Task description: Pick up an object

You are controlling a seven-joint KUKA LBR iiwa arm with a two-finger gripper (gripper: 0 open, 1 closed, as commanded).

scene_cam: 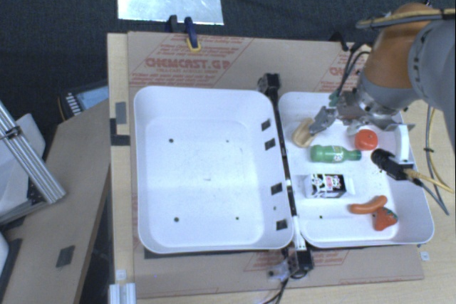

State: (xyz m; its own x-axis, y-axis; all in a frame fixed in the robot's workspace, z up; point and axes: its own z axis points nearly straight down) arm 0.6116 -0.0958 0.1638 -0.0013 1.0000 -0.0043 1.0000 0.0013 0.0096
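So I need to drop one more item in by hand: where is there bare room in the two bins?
The left bin offers bare floor from wall to wall. The right bin is crowded: green bottle, small carton, orange sausage and red ball, with the gripper over its far end. Its one small bare patch lies at the near left corner, below the carton.

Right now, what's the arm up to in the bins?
The gripper is low over the far end of the right bin, beside a tan, banana-like piece. Nothing is visibly held. A green bottle, red ball, small carton, sausage and an orange piece lie in that bin.
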